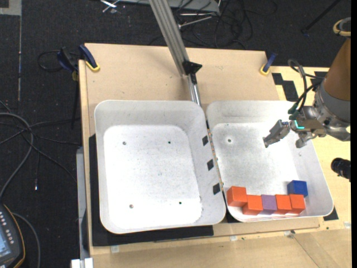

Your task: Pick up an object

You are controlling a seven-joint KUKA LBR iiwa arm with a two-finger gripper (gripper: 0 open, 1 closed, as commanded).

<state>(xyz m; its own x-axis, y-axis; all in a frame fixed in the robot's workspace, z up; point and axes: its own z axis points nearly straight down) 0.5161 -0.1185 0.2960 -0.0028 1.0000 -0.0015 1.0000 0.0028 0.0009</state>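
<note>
I have the tool hovering above the right bin, near that bin's right wall and roughly mid-depth. Its two fingers stand spread apart with nothing between them, so it is open and empty.

The things to pick sit well away from it, packed along the right bin's front wall. I judge the step in hand to be the approach. To do it well I would go for the blue block, which stands slightly behind the row near the front-right corner and has free sides. The row blocks touch one another, so fingers would struggle to slip between them. I would set the fingers across the blue block's free sides and come straight down, watching the bin wall just beside it.

Counted: two white bins, the left bin beside the right on the tabletop. Five blocks: three orange blocks, one purple block, one blue.
</note>
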